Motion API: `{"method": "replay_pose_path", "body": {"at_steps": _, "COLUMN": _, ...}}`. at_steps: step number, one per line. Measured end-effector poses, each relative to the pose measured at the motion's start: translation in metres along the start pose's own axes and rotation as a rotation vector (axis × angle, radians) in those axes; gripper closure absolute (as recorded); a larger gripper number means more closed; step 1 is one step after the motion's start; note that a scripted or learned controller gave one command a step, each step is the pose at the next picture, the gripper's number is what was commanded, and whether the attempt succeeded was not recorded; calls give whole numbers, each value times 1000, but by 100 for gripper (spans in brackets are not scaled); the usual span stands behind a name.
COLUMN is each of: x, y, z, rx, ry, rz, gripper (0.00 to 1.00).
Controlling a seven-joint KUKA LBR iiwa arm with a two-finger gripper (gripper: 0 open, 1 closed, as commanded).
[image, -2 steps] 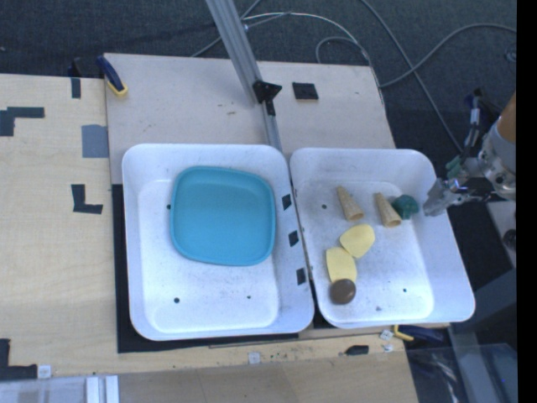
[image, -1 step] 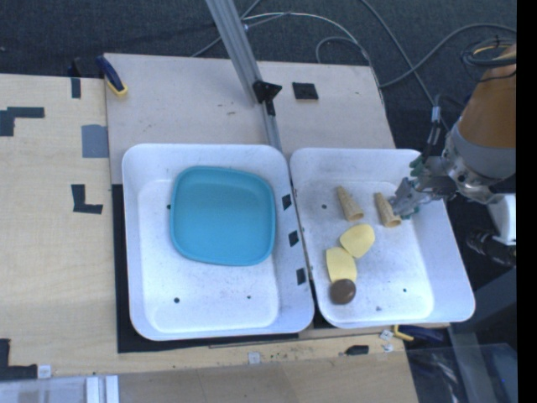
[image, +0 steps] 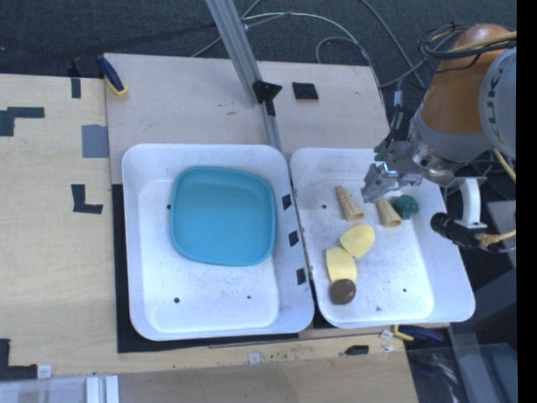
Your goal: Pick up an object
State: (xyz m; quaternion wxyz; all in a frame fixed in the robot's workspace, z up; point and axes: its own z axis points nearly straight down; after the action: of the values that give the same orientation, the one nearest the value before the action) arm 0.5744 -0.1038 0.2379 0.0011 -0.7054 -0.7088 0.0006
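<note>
Camera view: the pincer [image: 379, 183] is seen low over the right bin [image: 419, 305], between a tan cone [image: 350, 202] and a second tan cone [image: 388, 212] that lies against a small green thing [image: 407, 206]; it cannot be told whether it is wide or narrow, and nothing is seen held in it. The cones could be missed or pushed away, because they are small and round. Two things could be nipped together, because they lie so close.

Even, soft light; slight blur.
</note>
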Motion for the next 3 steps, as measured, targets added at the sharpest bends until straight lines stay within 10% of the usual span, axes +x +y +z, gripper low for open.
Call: {"method": "replay_pose_path", "body": {"at_steps": 3, "x": 156, "y": 50, "z": 15, "rx": 1, "ry": -1, "rz": 1, "gripper": 100}}
